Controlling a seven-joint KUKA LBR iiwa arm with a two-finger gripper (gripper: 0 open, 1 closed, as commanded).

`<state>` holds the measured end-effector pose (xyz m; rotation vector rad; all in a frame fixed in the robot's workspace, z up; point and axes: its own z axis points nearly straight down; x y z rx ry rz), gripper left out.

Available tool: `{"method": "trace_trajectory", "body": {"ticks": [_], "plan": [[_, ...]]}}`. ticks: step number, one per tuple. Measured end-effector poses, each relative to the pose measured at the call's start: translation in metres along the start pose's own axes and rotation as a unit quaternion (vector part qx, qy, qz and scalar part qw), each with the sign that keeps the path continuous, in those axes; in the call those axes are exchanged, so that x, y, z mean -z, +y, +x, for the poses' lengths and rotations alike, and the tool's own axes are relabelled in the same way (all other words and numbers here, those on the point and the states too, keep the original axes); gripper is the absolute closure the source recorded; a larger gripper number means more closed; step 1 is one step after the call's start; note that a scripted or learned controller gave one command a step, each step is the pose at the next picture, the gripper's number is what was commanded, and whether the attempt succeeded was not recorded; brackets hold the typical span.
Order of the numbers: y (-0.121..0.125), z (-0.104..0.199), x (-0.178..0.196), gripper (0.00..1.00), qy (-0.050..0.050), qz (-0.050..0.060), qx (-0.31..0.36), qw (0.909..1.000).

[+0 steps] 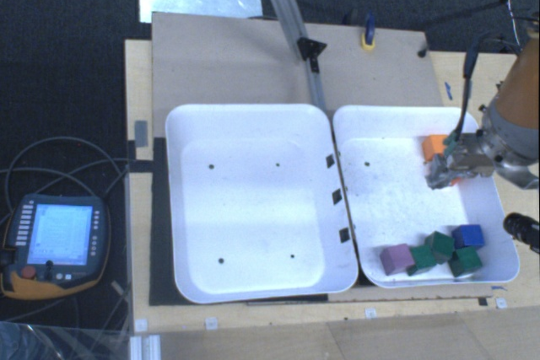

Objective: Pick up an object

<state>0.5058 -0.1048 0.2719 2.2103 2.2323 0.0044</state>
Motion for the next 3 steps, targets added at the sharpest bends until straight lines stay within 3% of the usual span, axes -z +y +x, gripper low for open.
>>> {"method": "trace_trajectory", "body": {"ticks": [3], "plan": [[0.012,0.156,-0.028,1.00,0.000,0.001,0.000,1.0000]]}}
